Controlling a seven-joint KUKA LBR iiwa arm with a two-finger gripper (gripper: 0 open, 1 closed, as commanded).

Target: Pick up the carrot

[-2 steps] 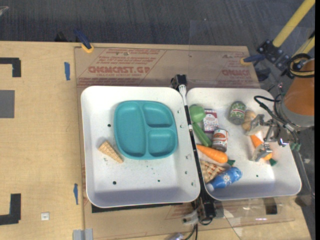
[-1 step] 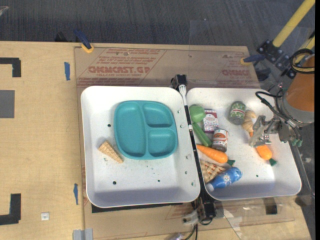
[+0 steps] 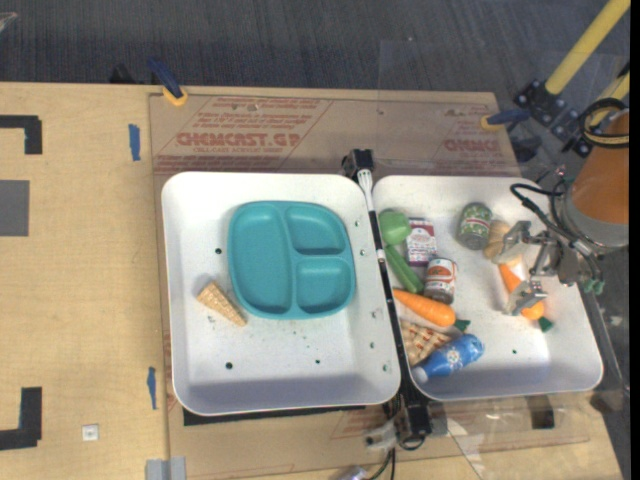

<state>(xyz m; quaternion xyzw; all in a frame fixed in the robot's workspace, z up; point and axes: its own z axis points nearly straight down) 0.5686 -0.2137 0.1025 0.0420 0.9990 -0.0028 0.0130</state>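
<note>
Low over the right white bin, the two-finger gripper seemingly pinches a small orange piece, well right of the tapered orange plastic carrot, light, rigid and slick, best grasped mid-body across its width.

A robotics lab, by the look of it: a cardboard-covered worktop patched with blue tape, two white bins of toy food, grey carpet beyond the worktop.
</note>
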